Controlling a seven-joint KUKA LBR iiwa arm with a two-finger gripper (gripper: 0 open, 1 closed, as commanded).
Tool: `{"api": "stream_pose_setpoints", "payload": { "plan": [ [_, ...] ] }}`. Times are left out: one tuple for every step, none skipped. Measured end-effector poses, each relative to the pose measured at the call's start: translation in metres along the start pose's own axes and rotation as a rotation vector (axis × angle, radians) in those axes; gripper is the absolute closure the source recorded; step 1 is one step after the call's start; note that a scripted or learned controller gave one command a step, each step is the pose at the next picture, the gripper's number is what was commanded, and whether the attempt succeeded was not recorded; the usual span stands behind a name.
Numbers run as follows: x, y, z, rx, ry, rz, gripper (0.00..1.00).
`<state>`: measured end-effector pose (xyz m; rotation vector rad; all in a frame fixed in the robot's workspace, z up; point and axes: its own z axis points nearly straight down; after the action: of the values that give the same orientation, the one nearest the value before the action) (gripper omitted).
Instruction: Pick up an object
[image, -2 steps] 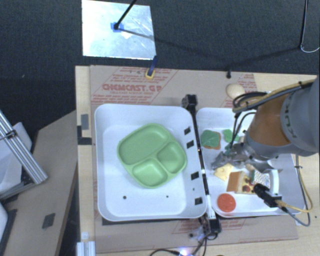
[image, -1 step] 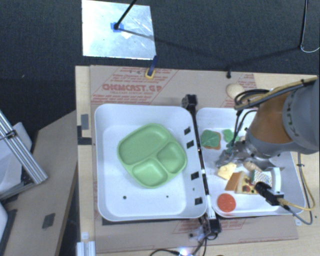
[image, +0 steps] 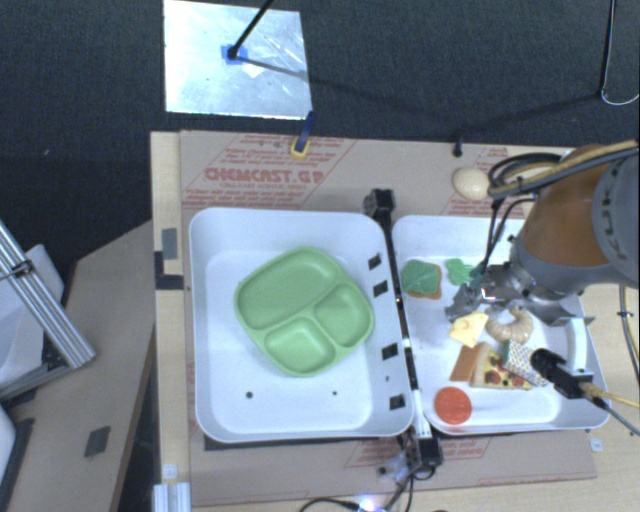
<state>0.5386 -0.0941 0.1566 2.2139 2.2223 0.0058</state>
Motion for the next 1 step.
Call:
{"api": "stream_pose_setpoints", "payload": {
  "plan": [
    [0.0083, -0.0028, -0.0497, -0.001, 0.000, -0.001, 1.00]
  ]
}}
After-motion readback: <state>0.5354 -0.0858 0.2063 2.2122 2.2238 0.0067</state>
